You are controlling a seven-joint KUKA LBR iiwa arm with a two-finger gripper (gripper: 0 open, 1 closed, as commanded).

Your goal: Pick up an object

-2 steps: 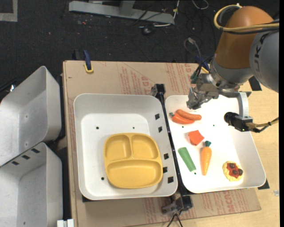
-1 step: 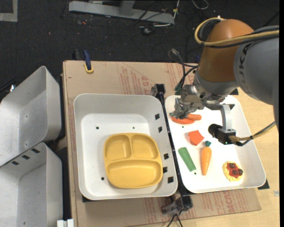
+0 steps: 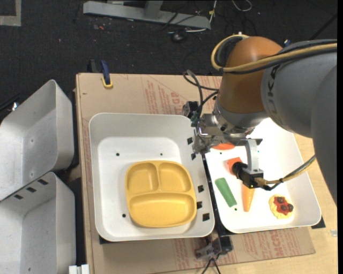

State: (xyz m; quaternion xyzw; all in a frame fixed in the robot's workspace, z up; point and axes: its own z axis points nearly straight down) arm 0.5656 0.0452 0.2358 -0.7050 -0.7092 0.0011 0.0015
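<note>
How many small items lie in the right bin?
4: a green stick mid-bin, an orange cone beside it, a yellow-red disc near the front corner, an orange piece partly under the arm. Others may be hidden there.

Dark speckled floor (image 3: 43,48); brown board bench top (image 3: 139,96); grey frame (image 3: 144,13) beyond

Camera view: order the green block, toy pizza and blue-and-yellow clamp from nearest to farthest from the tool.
1. green block, in the right bin, close to the tool.
2. toy pizza, that bin's near-right corner.
3. blue-and-yellow clamp, on the board, far-left corner.
</note>
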